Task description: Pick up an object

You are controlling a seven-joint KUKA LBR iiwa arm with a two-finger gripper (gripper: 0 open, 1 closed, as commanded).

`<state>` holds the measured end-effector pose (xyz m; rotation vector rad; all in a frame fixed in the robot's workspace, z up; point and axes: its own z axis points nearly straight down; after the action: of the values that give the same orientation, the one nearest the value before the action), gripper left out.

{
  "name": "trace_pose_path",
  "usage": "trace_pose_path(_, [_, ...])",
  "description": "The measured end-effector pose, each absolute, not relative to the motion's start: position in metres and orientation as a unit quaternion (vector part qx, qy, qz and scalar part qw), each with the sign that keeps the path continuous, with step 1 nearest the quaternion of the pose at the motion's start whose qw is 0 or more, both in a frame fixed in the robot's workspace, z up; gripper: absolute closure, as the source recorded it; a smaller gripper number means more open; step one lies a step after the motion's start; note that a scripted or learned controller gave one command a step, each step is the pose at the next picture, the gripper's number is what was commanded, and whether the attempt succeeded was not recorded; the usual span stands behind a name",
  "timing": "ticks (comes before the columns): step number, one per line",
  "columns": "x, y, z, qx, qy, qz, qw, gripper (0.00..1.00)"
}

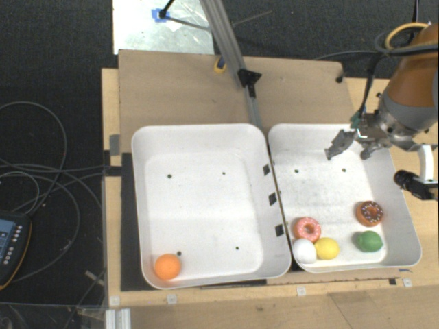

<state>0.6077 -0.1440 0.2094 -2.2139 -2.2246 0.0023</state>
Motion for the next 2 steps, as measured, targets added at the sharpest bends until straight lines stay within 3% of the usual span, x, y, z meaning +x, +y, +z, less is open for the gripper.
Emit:
trace_pose_path(1, [0.609,-0.144,0.212,-0.705,-0.709,-0.0005,0.0,0.0])
trace_pose_path(2, [0.602,-0.139,0.152,-0.706,-0.708,0.0011,0.002,0.0])
